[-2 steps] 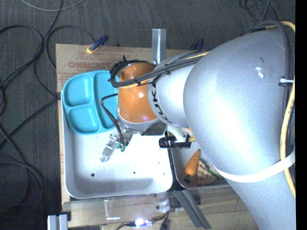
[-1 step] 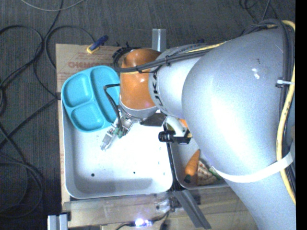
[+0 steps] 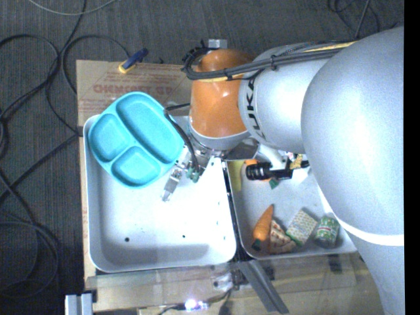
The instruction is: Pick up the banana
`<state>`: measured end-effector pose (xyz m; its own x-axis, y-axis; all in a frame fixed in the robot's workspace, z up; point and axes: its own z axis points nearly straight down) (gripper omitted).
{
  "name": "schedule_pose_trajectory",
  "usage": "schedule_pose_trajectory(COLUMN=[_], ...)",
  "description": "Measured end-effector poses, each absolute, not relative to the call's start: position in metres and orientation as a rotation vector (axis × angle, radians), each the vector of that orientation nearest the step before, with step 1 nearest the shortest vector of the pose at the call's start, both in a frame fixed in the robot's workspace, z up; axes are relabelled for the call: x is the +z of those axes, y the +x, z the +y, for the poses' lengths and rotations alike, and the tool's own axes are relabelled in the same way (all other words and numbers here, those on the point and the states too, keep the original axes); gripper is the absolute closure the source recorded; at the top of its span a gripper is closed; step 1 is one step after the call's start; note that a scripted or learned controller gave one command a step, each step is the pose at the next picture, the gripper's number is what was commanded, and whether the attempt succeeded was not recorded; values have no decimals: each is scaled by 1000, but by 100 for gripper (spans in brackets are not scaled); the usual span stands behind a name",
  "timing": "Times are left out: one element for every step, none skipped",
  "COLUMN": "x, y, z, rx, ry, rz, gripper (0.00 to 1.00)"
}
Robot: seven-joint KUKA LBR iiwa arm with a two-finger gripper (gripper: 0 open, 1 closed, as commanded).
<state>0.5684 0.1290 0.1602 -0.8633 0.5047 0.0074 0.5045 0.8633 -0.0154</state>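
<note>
Banana (image 3: 234, 170) edge shows in right bin (image 3: 246, 238) beside carrot (image 3: 263, 222)

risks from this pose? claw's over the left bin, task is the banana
1. The claw hangs over the left bin beside the blue divided tray; I can't spot a banana there, so it may close on nothing.
2. Descending here could clip the tray's edge.
3. The arm hides much of the right bin.
</note>
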Motion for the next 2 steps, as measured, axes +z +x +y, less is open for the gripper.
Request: schedule_pose_trajectory(x=[87, 94], y=[499, 500], z=[104, 105], rx=[-3, -6], ry=[-840, -844], rz=[-3030, -3029], gripper=[0, 100])
